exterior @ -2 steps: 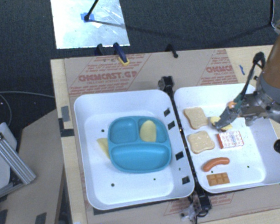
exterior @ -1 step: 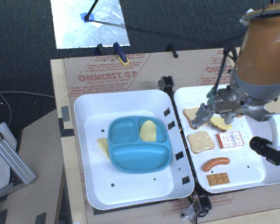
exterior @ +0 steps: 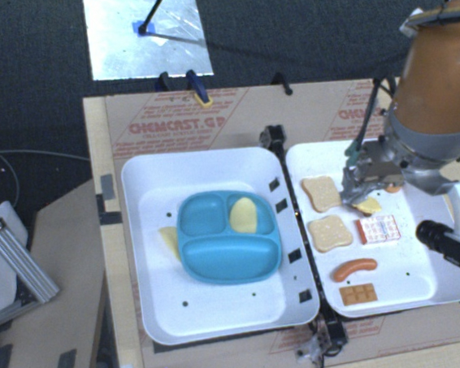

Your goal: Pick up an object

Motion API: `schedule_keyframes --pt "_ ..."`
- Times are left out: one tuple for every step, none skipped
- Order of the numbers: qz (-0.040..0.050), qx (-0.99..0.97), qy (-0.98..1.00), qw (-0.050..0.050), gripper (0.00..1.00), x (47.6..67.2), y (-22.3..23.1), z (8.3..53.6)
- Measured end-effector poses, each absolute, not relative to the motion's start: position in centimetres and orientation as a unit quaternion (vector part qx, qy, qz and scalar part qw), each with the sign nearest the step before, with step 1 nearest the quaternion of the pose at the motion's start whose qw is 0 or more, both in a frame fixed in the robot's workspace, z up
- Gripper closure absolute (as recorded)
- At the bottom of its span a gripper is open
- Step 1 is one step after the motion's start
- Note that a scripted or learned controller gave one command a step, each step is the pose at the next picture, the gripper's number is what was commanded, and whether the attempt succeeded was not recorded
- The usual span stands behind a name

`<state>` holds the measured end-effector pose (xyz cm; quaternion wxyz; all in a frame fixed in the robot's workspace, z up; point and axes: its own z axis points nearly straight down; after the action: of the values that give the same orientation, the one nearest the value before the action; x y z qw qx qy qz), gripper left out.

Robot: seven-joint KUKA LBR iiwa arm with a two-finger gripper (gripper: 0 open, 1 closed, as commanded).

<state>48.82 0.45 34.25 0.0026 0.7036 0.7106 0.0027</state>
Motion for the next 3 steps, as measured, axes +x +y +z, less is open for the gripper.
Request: schedule_keyframes --pt "0.0036 0.703 0.711 0.002 1.0 48.9 9.7 39.8" --pt "0.0029 0.704 0.71 0.002 1.0 49.0 9.3 40.7" --pt "0.0037 0.702 0.712 0.003 1.0 49.1 9.3 41.8"
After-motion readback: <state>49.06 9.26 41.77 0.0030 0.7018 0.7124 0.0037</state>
